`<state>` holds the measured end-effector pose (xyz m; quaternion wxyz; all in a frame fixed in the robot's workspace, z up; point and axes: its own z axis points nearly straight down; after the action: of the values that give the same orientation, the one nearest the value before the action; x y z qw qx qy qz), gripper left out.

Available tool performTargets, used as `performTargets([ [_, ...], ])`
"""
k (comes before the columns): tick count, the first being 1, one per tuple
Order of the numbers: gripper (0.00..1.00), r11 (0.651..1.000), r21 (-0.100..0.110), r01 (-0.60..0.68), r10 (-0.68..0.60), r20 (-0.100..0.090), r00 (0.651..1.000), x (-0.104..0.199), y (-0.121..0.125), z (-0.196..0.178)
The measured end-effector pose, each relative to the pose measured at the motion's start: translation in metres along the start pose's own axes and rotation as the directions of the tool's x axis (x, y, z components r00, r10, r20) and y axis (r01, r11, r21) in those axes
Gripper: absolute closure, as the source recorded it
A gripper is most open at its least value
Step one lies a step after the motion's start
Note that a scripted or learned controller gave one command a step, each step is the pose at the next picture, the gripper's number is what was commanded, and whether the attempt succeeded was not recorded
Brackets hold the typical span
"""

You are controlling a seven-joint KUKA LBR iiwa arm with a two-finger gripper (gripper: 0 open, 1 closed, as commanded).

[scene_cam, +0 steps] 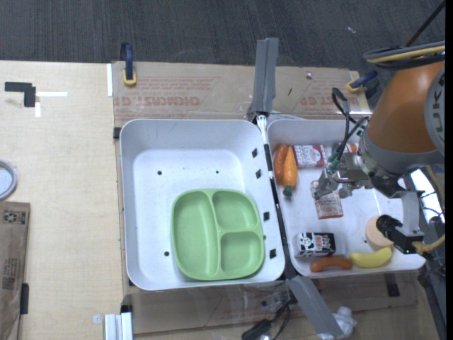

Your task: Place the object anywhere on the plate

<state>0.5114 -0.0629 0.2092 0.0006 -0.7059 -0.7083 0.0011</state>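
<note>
Where the two white bins sit side by side on the desk [64,140], one green plate [217,234] with three sections is seen in the left bin [141,190]. Nothing is seen lying on the plate. In the right bin [354,129], six small things can be counted. One orange carrot [285,164] lies close to the wall shared with the plate's bin. One red and white packet [308,155] lies just beside the carrot, farther from the plate. One small milk carton [316,243] stands lower down, and one red sausage [330,263] lies just below it. One yellow banana [373,258] lies beside the sausage, farther from the plate, with one round tan thing [376,232] just above it. The gripper [328,188] is seen down in the right bin, well apart from the plate. A small red and white packet [329,205] is seen right under it. Whether the fingers are open or closed on that packet cannot be told.
</note>
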Motion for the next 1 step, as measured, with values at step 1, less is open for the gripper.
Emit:
performTargets([
  [1, 1.00, 1.000, 0.002, 0.014, -0.014, 0.000, 1.000, 0.0773, -0.0070, 0.0189],
])
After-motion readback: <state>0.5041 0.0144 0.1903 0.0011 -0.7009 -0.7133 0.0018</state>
